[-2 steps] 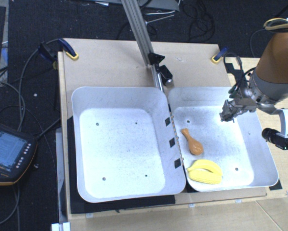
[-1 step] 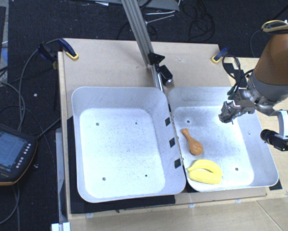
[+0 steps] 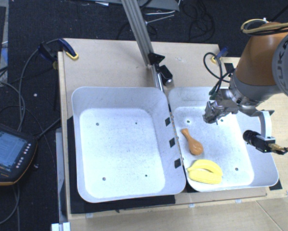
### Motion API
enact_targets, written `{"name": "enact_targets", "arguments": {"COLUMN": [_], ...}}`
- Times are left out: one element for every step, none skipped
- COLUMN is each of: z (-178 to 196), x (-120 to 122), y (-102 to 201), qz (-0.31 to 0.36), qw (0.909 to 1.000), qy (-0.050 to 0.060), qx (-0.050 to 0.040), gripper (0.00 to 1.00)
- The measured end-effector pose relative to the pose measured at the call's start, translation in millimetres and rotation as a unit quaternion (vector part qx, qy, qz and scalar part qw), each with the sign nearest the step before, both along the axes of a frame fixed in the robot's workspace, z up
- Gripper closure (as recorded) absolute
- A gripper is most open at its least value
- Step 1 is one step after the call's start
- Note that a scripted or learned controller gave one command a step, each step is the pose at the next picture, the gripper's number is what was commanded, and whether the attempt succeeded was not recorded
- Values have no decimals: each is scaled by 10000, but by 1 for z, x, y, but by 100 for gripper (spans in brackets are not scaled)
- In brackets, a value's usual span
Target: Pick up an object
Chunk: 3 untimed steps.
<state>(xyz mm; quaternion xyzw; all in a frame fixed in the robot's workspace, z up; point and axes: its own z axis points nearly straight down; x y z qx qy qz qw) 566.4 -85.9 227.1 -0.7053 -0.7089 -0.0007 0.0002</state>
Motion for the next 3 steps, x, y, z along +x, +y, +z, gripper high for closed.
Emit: {"name": "enact_targets", "arguments": {"z": [-6,-12,4], "x": [-18,-27,-40], "y": [47,93,145], "qz": [-5,-5,0], "qw": [10000,10000,10000], "qy": [7,8,-1], "qx": [-2,-2,0], "gripper": [100,100,100]}}
